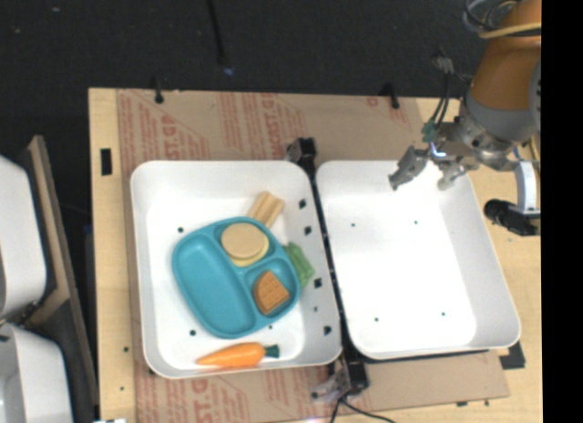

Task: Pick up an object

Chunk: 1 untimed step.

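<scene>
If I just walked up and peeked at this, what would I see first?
Probably the bright blue tray in the middle of the left bin, with a round tan biscuit and a brown piece of toast in its compartments. An orange carrot lies just below the tray, along the bin's near edge. Over the far right corner of the right bin hangs the gripper, fingers spread with nothing between them.

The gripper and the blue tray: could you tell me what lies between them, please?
In the camera view, bare floor of the right bin and the bins' meeting rims separate the gripper from the blue tray.
</scene>
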Each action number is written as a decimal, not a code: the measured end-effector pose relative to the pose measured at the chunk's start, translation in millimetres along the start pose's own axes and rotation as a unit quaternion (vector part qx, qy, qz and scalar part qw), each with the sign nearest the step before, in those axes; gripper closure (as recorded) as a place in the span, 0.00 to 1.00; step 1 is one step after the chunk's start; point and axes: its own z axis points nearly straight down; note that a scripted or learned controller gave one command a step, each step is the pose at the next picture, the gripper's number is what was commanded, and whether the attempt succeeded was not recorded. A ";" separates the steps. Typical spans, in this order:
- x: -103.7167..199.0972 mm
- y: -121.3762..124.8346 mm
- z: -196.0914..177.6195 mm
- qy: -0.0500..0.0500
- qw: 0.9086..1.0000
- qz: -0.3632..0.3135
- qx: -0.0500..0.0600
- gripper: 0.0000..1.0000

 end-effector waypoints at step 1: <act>-25.3 28.5 74.6 0.000 1.000 0.001 0.004 0.00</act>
